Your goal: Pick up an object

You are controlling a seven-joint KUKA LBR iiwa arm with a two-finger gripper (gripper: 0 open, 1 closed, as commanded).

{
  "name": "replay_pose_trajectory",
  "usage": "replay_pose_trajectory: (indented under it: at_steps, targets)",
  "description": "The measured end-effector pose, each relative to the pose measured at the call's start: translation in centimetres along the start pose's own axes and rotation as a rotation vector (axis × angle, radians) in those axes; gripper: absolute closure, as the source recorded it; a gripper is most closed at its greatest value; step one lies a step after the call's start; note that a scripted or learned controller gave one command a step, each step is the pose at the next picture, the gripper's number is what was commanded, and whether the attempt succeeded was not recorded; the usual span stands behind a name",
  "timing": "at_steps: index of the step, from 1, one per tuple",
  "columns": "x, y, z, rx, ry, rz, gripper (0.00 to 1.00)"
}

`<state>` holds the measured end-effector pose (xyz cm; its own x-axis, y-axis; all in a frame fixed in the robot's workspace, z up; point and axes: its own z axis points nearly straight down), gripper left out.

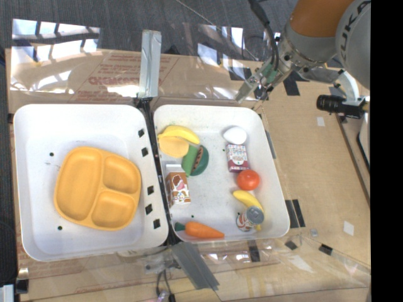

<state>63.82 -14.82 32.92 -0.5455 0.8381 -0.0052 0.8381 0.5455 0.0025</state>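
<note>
My gripper point(252, 94) hangs over the far rim of the right bin point(277, 194), near its back right corner, open with nothing between its fingers. Below it in the bin lie a white round lid point(235, 134), a red-labelled carton point(237, 157), a red tomato point(248, 180), a small banana point(247, 199) and a small can point(252, 218). On the bin's left side are a larger banana point(179, 133), a pale yellow piece point(172, 146), a green and brown half fruit point(196, 160), a brown snack box point(178, 189) and a carrot point(203, 231).
The left bin point(31, 137) holds a yellow divided plate point(97, 187). A grey taped divider point(148, 65) runs up behind the seam between the bins. Brown cardboard point(327, 187) covers the bench to the right.
</note>
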Motion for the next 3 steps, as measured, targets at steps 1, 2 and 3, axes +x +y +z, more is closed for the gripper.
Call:
replay_pose_trajectory:
  at_steps: [1, 2, 3]
  targets:
    - [0.3, 2.4, 3.5, 0.006, 0.007, 0.072, 1.0]
    - [5.4, 3.8, 7.2, 0.008, 0.008, 0.275, 1.0]
    - [2.3, -3.7, 11.3, 0.006, 0.006, 0.042, 1.0]
